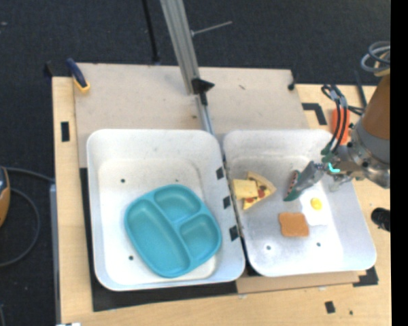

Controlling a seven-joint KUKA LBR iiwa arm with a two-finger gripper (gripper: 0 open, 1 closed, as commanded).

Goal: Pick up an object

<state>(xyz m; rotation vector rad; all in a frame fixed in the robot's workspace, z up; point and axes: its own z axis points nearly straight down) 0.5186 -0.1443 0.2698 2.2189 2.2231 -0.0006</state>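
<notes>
Dark carpet around a light wooden bench (143, 100), two shallow white bins side by side on it. Landmark: the right bin (347, 250).

Task things all lie in the right bin. Pizza-slice toy (250, 189), yellow with red bits, sits at that bin's left side, close to the wall shared with the left bin. Orange-brown bread-like piece (294, 225) lies near the bin's middle, toward its front edge. Small yellow round piece (316, 203) lies just right of and above the bread piece.

Gripper (294, 187) hangs over the right bin's middle, angled down and leftward, tip between the pizza slice and the yellow piece. Pizza slice is just left of the tip, apart from it; yellow piece is just right and slightly below; bread piece is below the tip. Finger spread: cannot tell, they blur into one dark shape. Nothing seen pinched.

Arm (375, 124) comes in over the right bin's right edge, orange band visible.

Left bin (102, 148) holds a teal divided plate (173, 229), three compartments, toward its front. Grey metal post (182, 39) rises behind the seam between the bins.
</notes>
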